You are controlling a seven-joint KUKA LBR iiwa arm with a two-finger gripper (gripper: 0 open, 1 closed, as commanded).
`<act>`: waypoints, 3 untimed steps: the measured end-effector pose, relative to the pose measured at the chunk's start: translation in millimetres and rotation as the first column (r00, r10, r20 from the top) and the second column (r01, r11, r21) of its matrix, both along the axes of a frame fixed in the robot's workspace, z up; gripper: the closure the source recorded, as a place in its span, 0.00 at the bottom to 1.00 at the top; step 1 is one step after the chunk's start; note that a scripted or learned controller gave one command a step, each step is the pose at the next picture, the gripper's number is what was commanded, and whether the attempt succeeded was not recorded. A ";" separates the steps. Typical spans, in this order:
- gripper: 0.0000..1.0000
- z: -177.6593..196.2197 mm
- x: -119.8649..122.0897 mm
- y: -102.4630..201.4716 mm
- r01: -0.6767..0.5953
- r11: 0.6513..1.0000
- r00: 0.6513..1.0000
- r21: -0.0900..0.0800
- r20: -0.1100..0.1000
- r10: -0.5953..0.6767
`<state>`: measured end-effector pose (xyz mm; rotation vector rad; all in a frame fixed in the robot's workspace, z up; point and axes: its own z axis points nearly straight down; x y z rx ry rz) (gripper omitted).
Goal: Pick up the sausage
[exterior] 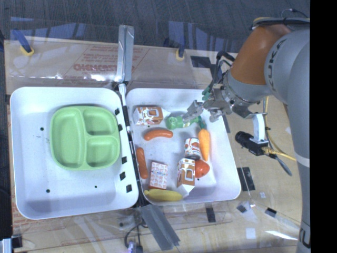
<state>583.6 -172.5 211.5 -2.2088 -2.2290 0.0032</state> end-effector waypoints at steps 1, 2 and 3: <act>0.00 -93.8 43.6 33.5 0.014 1.000 1.000 -0.005 0.023 -0.013; 1.00 -82.2 44.5 32.9 0.010 1.000 1.000 -0.007 0.025 -0.010; 1.00 -71.9 45.1 33.4 0.007 1.000 1.000 -0.007 0.025 -0.006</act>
